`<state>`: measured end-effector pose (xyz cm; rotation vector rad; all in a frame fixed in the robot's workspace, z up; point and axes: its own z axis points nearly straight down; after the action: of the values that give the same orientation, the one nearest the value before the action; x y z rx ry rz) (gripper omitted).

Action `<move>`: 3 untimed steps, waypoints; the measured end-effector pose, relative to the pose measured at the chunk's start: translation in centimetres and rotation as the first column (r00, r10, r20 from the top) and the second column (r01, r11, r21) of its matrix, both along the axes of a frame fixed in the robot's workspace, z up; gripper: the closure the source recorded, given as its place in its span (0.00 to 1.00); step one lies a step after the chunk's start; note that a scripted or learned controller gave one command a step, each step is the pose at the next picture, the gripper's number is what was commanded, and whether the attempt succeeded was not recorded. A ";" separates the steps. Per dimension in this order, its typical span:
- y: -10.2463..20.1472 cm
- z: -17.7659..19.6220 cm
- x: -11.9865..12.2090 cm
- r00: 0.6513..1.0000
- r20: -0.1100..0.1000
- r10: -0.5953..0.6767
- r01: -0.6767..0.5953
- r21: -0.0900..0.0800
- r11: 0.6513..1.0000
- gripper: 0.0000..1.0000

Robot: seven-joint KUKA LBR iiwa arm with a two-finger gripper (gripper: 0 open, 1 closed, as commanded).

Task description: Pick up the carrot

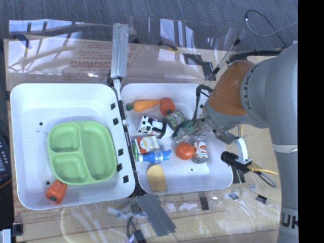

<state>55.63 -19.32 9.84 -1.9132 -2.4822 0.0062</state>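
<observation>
Counter [61, 59]: brown surface under clear plastic sheeting, carrying two white bins side by side.

Left bin [25, 105]: holds a green tray [81, 152] with three compartments, lying flat in the centre of the bin. A small red-orange pepper [56, 191] lies at the lower left corner, just off the tray's lower left edge.

Right bin [223, 178]: holds the loose items.
- Carrot [147, 105]: orange, lying on its side near the bin's upper left, green stub end pointing left, blunt end touching a tomato.
- Tomato [167, 105]: red, at the carrot's right end.
- Cow carton [151, 126]: black-and-white, below the carrot, apart from it.
- Green can [175, 118]: on its side, right of the cow carton, below the tomato.
- Snack packet [147, 145]: orange and white, below the cow carton.
- Blue bottle [156, 157]: lying flat, touching the packet's lower edge.
- Red ball [185, 150]: round, right of the bottle.
- Red can [200, 152]: tilted, just beside the ball on the right.
- Yellow block [157, 178]: near the bin's lower edge, below the bottle.

Arm [268, 95]: grey with an orange band, reaching in from the right of the frame over the right bin.

Tool [191, 128]: low over the centre of the right bin, between the green can and the red ball, well to the lower right of the carrot. How far it is open cannot be told; nothing is visibly held.
</observation>
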 end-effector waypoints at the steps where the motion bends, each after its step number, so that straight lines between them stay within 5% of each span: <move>1: -1.4 9.6 9.4 0.991 0.008 0.136 -0.136 -0.002 0.991 1.00; 2: -1.3 9.5 9.4 0.991 0.006 0.137 -0.137 -0.001 0.991 0.00; 3: -0.1 13.3 7.3 0.956 0.003 0.294 -0.294 0.001 0.956 0.00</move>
<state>62.94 -19.39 23.12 -1.5240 -2.7404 0.0028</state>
